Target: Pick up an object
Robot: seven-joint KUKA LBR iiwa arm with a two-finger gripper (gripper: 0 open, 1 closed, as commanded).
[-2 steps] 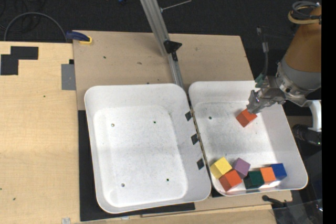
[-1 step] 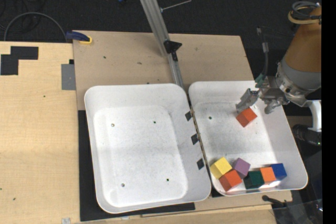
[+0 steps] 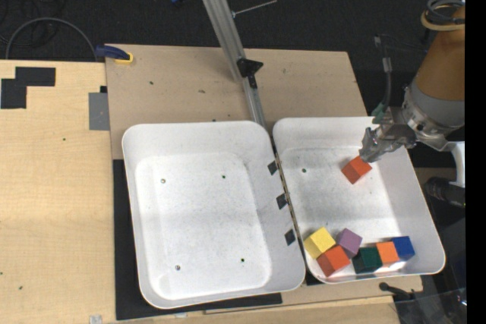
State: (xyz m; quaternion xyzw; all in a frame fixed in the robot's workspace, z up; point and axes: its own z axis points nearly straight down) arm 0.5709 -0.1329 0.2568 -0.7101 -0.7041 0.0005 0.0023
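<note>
Two white bins (image 3: 201,134) sit on a light brown wooden bench (image 3: 45,186), which has black shapes (image 3: 26,83) and a grey patch (image 3: 97,110) at about 9 o'clock. One red block (image 3: 356,169) sits alone at 3 o'clock. At 5 o'clock there are yellow (image 3: 320,240), purple (image 3: 349,240), red (image 3: 333,260), green (image 3: 367,259), orange (image 3: 388,251) and blue (image 3: 403,246) blocks (all plain colours).

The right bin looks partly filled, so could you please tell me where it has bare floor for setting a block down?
The right bin is bare along its far wall and down its left side. The orange-red block sits beside the end effector near the far right. The near edge is crowded by the block cluster.
</note>
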